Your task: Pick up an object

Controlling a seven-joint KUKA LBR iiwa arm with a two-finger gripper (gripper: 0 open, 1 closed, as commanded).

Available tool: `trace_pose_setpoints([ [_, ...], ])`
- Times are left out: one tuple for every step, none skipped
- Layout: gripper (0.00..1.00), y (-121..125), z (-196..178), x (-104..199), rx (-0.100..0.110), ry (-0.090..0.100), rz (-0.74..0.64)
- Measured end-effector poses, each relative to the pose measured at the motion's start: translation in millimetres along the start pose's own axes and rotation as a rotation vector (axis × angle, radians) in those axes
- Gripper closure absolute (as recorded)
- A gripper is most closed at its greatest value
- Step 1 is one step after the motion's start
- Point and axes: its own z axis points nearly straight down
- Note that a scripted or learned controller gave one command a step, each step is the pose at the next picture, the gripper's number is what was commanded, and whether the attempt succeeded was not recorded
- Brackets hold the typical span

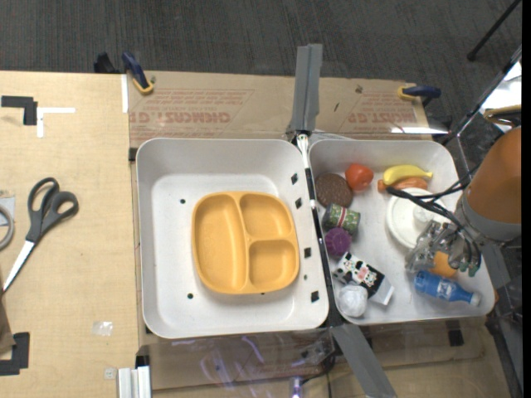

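Two bins [158,247], one tray [246,243], perhaps nine objects

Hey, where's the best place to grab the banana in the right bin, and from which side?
Probably the middle of the banana, coming straight down from above. It lies flat and curved near the bin's far wall, so fingers closing across its narrow width should fit. The tomato sits close on its left and the white plate just in front, so keep clear of those ends.

robot lab bench, plywood top [66,305], clamped cardboard [216,106], two white bins [158,247], grey carpet [207,15]
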Motion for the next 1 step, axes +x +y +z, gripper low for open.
trace_pose_setpoints([
  [1.00, 69.9, -114.4, 0.1, -0.001, -0.002, -0.022],
])
